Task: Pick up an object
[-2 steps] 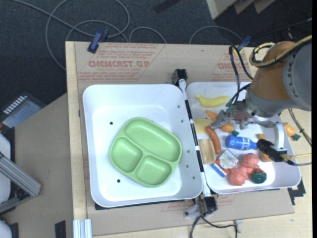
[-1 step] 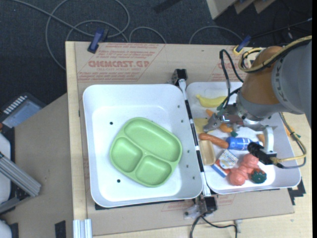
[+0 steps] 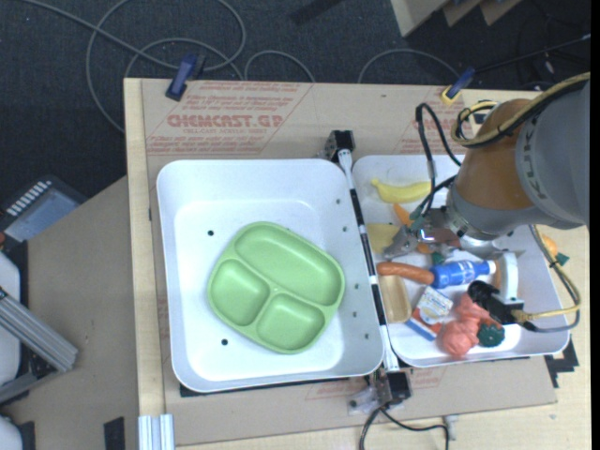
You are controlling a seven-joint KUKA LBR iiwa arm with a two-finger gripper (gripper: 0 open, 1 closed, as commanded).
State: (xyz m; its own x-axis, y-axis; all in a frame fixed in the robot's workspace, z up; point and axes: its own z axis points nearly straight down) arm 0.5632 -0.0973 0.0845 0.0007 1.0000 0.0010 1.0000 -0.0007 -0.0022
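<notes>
Hovering gripper point(image 3: 419, 235) over crowded right bin point(image 3: 553, 345), finger state unclear, left bin point(image 3: 187, 195) roomier

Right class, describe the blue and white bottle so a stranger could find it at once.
Start at the right-hand white bin, crowded with small items. Near its middle, below the arm, the blue and white bottle lies on its side. An orange carrot lies left of it; it is the bin's one blue item.

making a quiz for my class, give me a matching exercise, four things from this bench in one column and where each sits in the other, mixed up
Things
1. green divided plate
2. banana
3. blue-and-white bottle
4. pink toy

Places
A. far end of the right bin
B. near end of the right bin
C. left bin
D. middle of the right bin

Pairs: 1-C, 2-A, 3-D, 4-B
</notes>
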